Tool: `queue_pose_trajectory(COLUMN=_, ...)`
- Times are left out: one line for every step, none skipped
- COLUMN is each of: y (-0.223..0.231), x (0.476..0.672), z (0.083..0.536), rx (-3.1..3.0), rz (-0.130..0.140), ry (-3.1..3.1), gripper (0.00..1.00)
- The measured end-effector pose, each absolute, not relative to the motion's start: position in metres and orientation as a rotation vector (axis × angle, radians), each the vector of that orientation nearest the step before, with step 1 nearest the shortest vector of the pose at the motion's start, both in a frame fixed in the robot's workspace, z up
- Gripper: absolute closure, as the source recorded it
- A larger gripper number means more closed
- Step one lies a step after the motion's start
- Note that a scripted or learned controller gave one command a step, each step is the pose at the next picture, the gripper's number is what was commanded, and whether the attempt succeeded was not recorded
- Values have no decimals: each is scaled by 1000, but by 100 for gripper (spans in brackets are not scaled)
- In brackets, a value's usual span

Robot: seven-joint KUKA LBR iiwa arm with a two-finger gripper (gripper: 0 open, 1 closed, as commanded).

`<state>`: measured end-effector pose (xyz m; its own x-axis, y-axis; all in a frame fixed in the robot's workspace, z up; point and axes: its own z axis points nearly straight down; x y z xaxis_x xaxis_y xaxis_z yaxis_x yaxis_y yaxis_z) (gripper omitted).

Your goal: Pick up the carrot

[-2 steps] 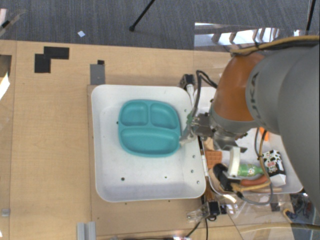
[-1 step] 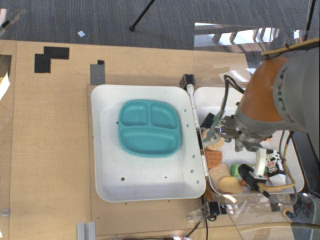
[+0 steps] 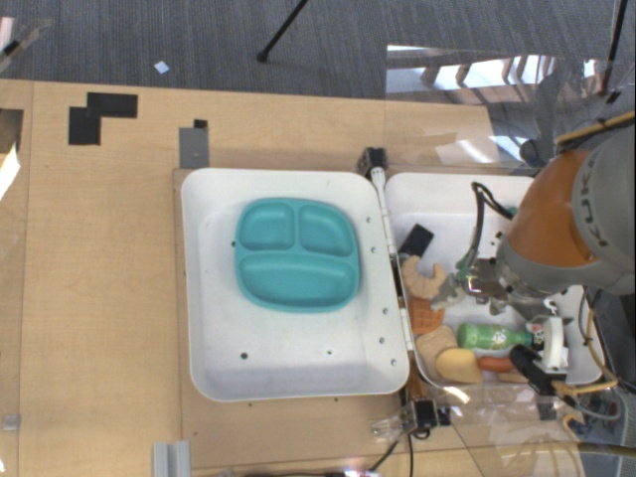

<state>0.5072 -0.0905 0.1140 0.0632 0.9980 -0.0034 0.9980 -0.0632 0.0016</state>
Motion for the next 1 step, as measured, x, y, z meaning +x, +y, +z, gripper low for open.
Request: queue_pose_trajectory(y=-91, x=565, z=88, rx=2649, rz=11, ry=1680, gripper=0)
